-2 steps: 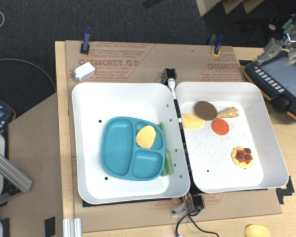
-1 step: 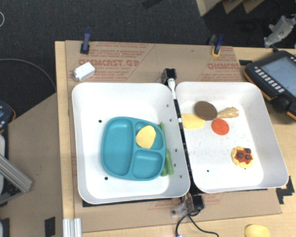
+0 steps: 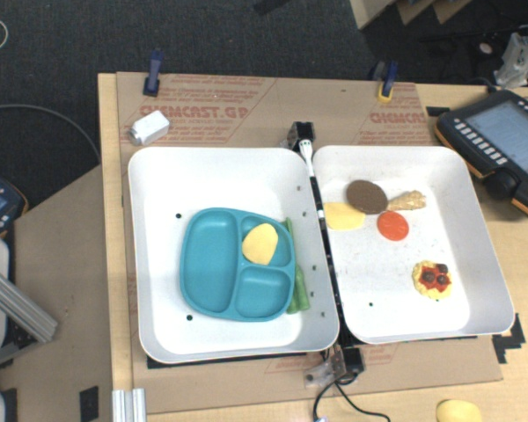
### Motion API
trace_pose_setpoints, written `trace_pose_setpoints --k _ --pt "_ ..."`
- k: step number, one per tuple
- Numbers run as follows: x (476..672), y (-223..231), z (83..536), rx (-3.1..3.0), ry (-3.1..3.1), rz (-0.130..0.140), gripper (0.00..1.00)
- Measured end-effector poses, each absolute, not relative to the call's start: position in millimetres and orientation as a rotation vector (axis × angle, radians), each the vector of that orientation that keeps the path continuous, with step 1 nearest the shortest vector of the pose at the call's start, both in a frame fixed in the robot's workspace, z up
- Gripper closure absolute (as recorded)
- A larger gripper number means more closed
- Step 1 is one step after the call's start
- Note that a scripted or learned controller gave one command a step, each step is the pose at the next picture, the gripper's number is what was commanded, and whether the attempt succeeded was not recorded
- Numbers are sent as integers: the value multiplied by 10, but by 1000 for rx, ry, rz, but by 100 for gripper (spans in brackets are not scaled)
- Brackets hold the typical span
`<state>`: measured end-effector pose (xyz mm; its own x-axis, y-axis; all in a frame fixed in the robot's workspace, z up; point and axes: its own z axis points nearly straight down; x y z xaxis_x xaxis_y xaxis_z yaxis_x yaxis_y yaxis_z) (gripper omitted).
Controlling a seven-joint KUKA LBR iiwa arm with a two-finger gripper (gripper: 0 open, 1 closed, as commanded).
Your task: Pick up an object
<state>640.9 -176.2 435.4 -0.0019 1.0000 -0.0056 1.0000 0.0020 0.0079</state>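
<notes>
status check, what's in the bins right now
Left bin: blue tray, yellow piece on it. Right bin: brown disc, red disc, small pizza. Nothing picked yet.

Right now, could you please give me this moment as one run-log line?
left bin: blue tray holding yellow piece | right bin: brown disc, red disc, small tart | nothing lifted

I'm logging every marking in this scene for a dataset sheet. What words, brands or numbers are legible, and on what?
"CHEMCAST G P" roughly, in faded red print on the brown board behind the left bin; only partly legible.
The same red print repeats behind the right bin, too faint to read.
Pendant screen at right: too blurred to read.
</notes>
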Motion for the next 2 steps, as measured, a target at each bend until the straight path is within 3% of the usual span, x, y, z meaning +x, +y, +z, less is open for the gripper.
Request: trace_pose_setpoints --k 1,2 --pt "6677 -1395 5429 2206 2217 13 100" --pt "6181 -2052 4630 2234 2217 -8 100"
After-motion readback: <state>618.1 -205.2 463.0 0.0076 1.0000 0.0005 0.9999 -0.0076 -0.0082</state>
